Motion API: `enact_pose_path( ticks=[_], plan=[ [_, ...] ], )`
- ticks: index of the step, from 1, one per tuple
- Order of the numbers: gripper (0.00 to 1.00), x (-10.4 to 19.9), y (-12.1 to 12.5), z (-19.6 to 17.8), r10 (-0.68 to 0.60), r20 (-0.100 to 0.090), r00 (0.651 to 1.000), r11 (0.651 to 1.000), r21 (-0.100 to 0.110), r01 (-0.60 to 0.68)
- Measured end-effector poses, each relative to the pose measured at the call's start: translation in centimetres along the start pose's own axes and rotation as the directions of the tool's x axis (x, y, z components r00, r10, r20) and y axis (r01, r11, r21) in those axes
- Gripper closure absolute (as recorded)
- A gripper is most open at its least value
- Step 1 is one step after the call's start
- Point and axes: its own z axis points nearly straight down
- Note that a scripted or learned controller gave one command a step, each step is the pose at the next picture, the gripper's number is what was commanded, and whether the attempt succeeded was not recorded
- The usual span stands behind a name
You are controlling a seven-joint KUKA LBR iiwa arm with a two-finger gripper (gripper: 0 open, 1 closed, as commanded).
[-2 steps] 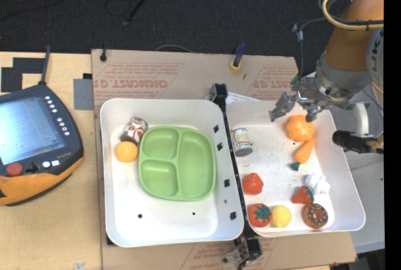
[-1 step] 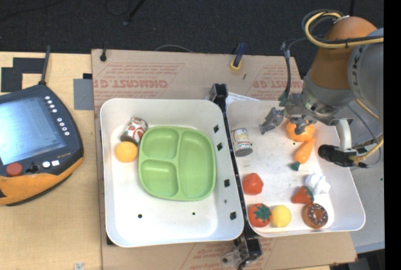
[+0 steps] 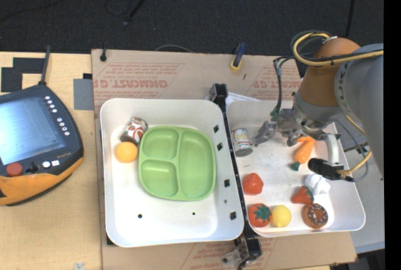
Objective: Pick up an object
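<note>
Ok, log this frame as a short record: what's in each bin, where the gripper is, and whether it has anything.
left bin: green divided plate, small can, orange ball
right bin: silver can, toy carrot, red tomato, strawberry, lemon, chocolate donut
gripper: over the right bin's back half, near the carrot
held: nothing seen between the fingers

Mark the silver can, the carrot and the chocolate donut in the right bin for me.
silver can (image 3: 241,141): camera view, on its side wall.
carrot (image 3: 304,149): camera view, middle of the orange body.
chocolate donut (image 3: 315,215): camera view, on its frosted top ring.
</note>
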Motion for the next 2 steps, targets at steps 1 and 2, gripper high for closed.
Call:
enact_pose_path(
  ticks=[1,2],
  plan=[
    [0.0,0.1,0.0,1.3,0.001,0.0,1.0,1.0,-0.003,-0.001],
    [1.0,0.0,0.0,0.2,0.005,0.0,1.0,1.0,-0.003,-0.005]
  ],
)
